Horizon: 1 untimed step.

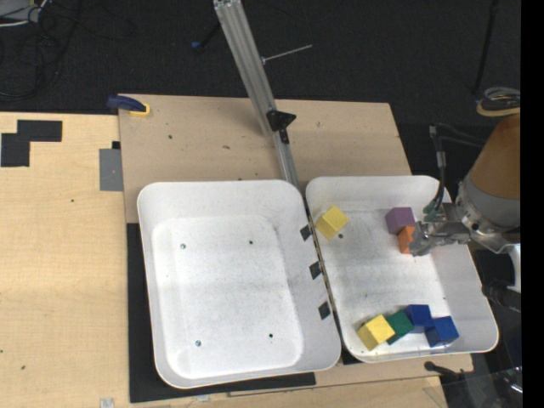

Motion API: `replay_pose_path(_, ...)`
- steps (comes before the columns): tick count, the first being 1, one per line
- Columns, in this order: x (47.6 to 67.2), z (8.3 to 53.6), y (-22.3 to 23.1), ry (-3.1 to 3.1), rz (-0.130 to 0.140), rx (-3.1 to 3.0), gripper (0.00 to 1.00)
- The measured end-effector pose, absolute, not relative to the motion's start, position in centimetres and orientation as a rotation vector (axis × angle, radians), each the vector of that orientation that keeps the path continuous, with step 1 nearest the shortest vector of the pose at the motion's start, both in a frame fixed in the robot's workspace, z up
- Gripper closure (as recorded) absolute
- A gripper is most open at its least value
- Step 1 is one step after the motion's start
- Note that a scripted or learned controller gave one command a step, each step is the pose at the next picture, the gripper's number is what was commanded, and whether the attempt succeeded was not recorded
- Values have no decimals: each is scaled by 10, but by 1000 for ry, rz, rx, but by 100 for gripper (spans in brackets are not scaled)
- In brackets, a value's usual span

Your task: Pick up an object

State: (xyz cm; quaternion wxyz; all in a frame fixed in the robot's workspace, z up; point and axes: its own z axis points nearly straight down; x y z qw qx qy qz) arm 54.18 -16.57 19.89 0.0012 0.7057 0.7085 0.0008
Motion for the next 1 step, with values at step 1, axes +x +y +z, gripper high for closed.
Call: replay_pose_path(1,544,197,-106,2230,0,2220,100)
